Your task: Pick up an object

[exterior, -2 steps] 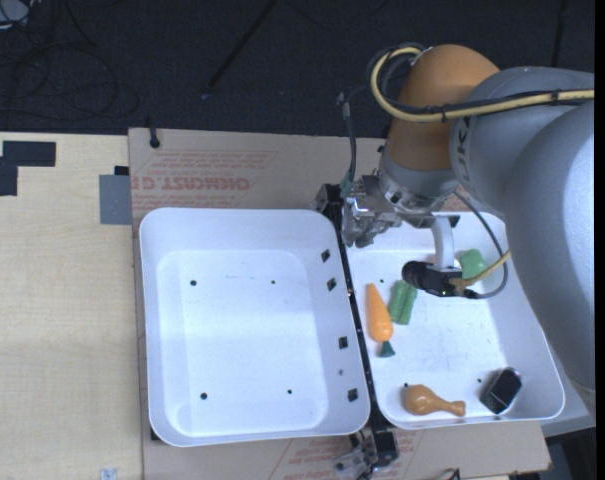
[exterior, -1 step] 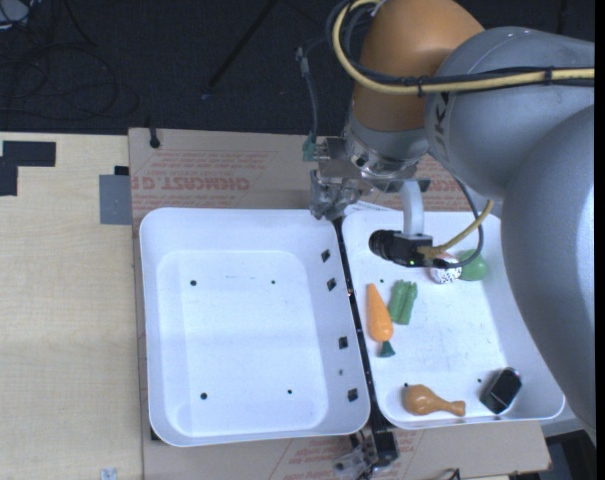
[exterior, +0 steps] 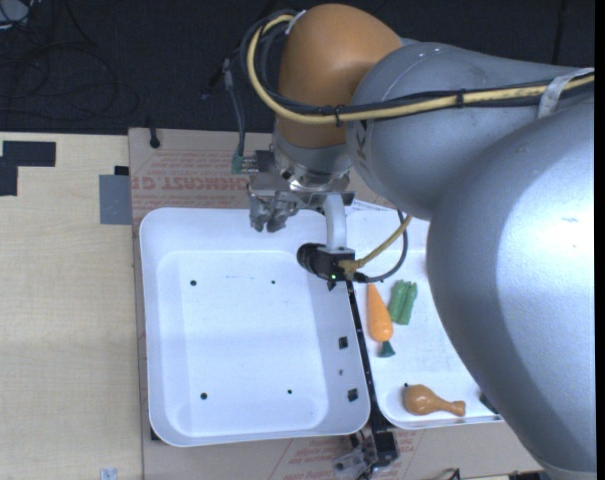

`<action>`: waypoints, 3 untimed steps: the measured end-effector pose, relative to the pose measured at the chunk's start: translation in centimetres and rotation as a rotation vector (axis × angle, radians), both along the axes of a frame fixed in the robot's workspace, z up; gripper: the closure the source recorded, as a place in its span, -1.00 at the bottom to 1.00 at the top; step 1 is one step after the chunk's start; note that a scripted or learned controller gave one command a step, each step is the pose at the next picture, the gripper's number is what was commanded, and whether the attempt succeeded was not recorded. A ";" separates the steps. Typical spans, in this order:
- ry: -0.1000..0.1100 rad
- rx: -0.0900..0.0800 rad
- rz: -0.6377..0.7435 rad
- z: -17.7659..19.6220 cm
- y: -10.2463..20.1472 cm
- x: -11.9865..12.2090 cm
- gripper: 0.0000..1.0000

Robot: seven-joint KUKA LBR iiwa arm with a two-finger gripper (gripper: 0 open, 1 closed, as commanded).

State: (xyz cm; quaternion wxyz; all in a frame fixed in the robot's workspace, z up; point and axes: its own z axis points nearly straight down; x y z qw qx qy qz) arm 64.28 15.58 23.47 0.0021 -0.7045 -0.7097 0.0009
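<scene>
Light wood bench [exterior: 52, 318] carries a brown cardboard sheet [exterior: 187, 173] with red print; two shallow white bins sit on it side by side, left bin [exterior: 162, 268] and right bin [exterior: 432, 413], touching or nearly so, dark patches [exterior: 22, 163] on the wood at far left

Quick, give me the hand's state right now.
Hand: it cannot be told whether it is open or closed; it sits over the far rim of the left bin.
</scene>
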 end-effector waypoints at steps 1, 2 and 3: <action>0.005 -0.005 -0.008 -7.0 -2.5 -0.1 1.00; 0.002 -0.003 -0.006 -5.6 -2.4 0.1 1.00; 0.005 -0.004 -0.007 -12.6 -2.3 -0.1 1.00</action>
